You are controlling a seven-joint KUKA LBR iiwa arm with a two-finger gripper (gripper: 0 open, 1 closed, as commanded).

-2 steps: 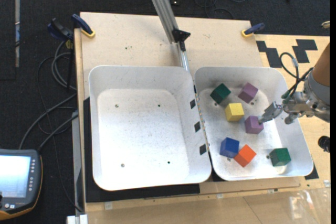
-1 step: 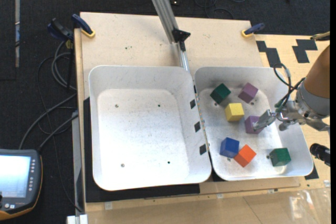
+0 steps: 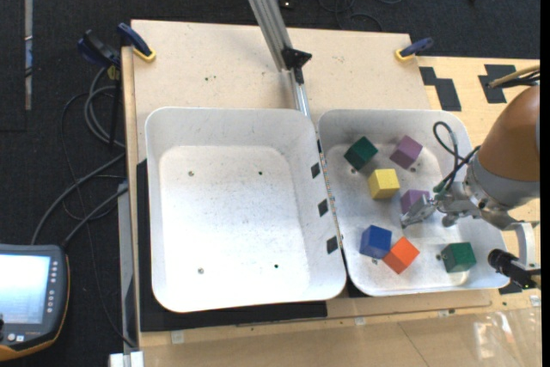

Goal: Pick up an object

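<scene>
Arm reaching into the right bin [image 3: 339, 185] of small matte cubes

The gripper [image 3: 418, 209] sits low at a purple cube [image 3: 412, 201], which lies between its fingers; yellow [image 3: 384, 182], blue [image 3: 375, 241] and orange [image 3: 401, 255] cubes lie nearby, and the arm slants in from the right.

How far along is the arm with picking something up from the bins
Nothing looks picked up yet: every block lies on the floor of the right bin. In hand is the approach: the tool is low in that bin, right by the purple block, though a grip on it cannot be made out. Left to do: close on a block and lift it clear.
</scene>
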